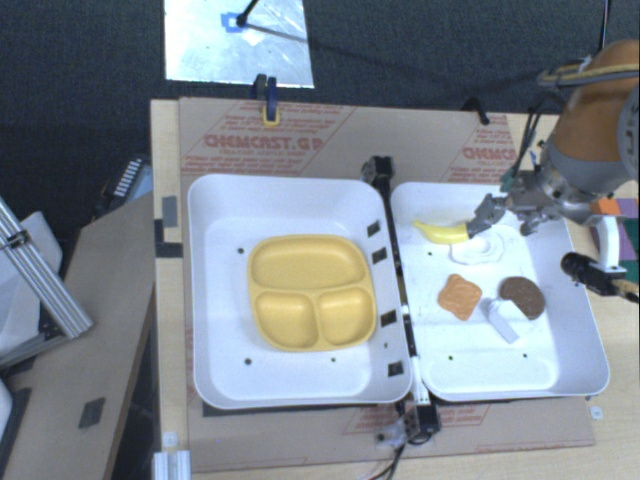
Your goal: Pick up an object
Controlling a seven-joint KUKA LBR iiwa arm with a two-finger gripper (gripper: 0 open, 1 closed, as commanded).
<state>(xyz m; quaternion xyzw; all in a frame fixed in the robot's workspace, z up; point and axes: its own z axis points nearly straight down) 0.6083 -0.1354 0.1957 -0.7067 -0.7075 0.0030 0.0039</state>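
gripper (487,216) low over right bin (570,368), banana (442,231) just beside its tip; finger spread and hold unclear, cannot tell.

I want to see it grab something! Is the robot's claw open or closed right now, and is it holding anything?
Gripper: cannot be told; it hangs over the banana in the right bin, nothing seen held.

Even, bright overhead light, glare on the foil sheet (238,28), soft shadows, slightly grainy.

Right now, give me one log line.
gripper over right bin | beside banana | nothing seen held | tray in left bin
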